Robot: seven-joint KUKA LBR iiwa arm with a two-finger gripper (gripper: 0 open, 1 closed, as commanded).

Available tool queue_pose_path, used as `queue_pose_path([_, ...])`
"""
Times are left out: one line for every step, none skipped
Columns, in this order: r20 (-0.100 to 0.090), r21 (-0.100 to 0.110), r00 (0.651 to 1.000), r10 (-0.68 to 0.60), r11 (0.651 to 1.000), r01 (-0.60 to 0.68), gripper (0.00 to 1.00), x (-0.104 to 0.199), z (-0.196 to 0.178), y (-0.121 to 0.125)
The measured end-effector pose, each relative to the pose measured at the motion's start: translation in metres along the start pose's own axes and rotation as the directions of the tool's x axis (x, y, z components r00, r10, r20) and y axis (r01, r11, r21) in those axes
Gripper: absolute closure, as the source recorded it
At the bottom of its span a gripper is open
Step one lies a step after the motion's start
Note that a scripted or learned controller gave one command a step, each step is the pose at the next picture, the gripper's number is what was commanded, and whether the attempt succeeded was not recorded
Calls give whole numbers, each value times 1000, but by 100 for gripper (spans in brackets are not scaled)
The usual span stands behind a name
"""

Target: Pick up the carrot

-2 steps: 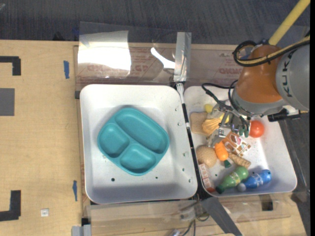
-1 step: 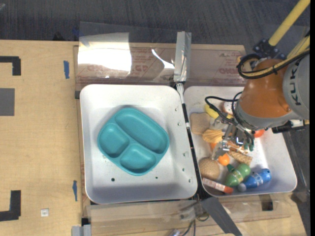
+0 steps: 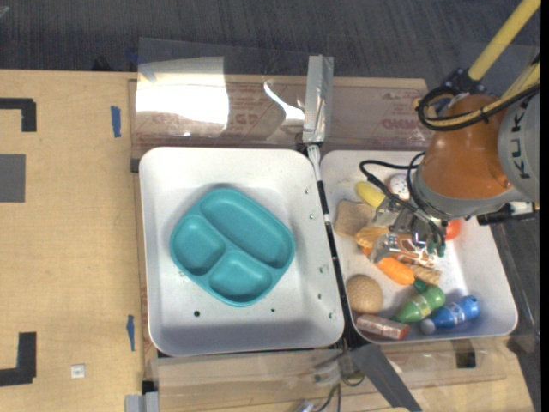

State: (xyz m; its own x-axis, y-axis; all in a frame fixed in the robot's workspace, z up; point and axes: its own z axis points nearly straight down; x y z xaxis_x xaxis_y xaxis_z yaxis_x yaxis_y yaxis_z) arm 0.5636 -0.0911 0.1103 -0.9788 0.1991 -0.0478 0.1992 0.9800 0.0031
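Metal fingers of the gripper [image 3: 403, 245] hang low over the middle of the right bin [image 3: 493, 264], right above the carrot [image 3: 397, 270]; from here I cannot tell whether they are spread or closed, since wires and bright bits of hardware clutter the tip. The arm [image 3: 459, 166] comes in from the bin's far right corner, its orange band plain above the wrist.

The carrot lies orange on the bin floor just under the tool, toward the near half. Around it sit a yellow piece [image 3: 371, 196] by the far left side, a tan block [image 3: 349, 219] along the left wall, a brown round thing [image 3: 364, 293] near the near left corner, and a green toy [image 3: 422, 304] and a blue toy [image 3: 455, 313] along the near edge. A dark reddish stick [image 3: 382, 325] lies against the near wall.

The left bin [image 3: 171, 178] holds a teal divided plate [image 3: 232, 244] in its middle. Both bins rest on a pale wooden bench [image 3: 64, 256] marked with black tape corners [image 3: 21, 114] and blue tape bits [image 3: 115, 120]; beyond its far edge is dark carpet [image 3: 257, 7].
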Motion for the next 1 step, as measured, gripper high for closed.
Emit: queue_pose_path([-38,-4,998,-56,998,55,100,34,-80,74])
